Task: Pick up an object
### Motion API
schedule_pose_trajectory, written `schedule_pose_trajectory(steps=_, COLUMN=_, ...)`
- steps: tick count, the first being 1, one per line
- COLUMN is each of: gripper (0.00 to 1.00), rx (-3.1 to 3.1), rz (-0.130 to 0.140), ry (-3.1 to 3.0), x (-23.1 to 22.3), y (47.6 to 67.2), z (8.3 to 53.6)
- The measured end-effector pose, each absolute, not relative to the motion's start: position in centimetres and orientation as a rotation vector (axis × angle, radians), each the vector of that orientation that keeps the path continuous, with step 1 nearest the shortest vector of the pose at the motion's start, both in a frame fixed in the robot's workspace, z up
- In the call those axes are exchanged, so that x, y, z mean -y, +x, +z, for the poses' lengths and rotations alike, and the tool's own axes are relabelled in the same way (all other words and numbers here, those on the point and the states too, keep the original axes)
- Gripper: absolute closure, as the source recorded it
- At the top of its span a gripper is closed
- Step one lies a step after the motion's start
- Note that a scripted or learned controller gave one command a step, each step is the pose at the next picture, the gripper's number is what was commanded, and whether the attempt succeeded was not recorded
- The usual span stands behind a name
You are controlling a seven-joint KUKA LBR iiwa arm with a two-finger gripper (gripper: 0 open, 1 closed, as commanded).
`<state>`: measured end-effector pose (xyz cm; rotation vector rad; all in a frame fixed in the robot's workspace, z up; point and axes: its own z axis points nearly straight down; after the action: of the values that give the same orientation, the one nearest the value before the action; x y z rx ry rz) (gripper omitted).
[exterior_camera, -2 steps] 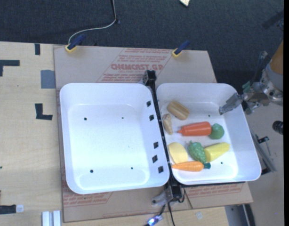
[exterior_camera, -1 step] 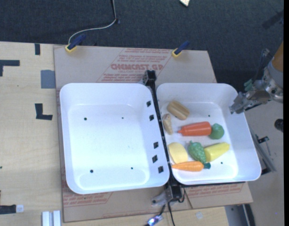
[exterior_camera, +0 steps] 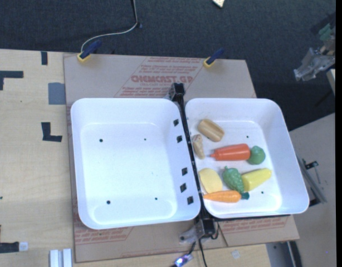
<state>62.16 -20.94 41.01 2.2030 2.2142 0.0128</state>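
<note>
Nothing lifted yet: the toy food sits in the right bin (exterior_camera: 288, 149), far from the gripper (exterior_camera: 316, 65).

We see the gripper beyond the bin's far right corner, off the bench, and cannot tell its state. The big carrot (exterior_camera: 233, 152) lies mid-bin, long axis running between the bin's left and right walls; the bread roll (exterior_camera: 210, 129) sits nearer the far wall, the small carrot (exterior_camera: 222, 196) by the near wall. We judge everything lies down-left of the claw.
</note>
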Motion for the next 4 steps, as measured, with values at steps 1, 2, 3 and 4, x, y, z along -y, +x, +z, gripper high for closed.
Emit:
schedule_pose_trajectory(steps=1, gripper=1.00, rx=-2.242, rz=-0.007, ry=2.220, x=10.7, y=59.3, z=30.8)
schedule_pose_trajectory(steps=2, gripper=1.00, rx=-2.220, rz=0.013, ry=2.207, x=8.3, y=63.2, z=42.5)
schedule_pose_trajectory(steps=3, gripper=1.00, rx=-2.240, rz=-0.007, ry=2.216, x=-1.5, y=61.9, z=34.4)
schedule_pose_trajectory(steps=4, gripper=1.00, rx=-2.236, rz=-0.013, ry=2.220, x=-8.1, y=62.3, z=24.8)
